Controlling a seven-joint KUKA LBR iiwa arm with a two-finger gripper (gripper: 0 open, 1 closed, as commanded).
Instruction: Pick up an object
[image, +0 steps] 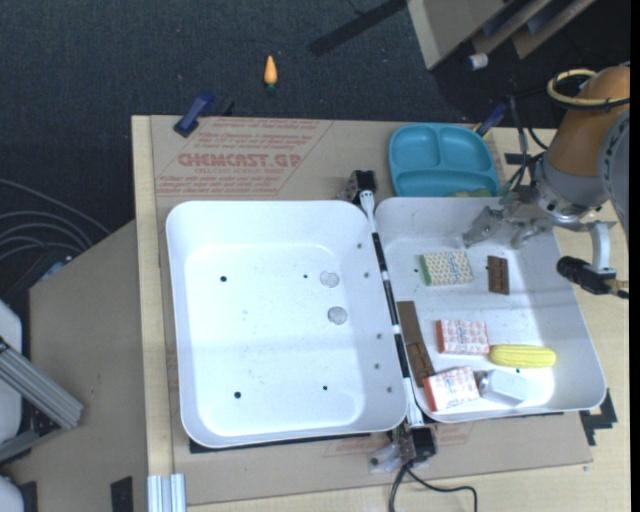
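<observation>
The right bin (570, 300) holds several small items. A green-dotted packet (446, 268) and a small brown block (497, 274) lie near its back. A pink-patterned packet (463, 336), a yellow corn cob (522, 356), a red-and-white box (452, 388) and a white piece (505, 388) lie toward the front. A long brown bar (412, 338) lies along the left wall. My gripper (503, 229) hovers over the bin's back edge, just behind the brown block. It is open, and nothing is between its fingers.
The left bin (200, 300) sits beside the right one, with a hinge strip between them. A teal divided plate (443, 160) rests behind the right bin, close to the gripper. The arm (585, 150) comes in from the upper right.
</observation>
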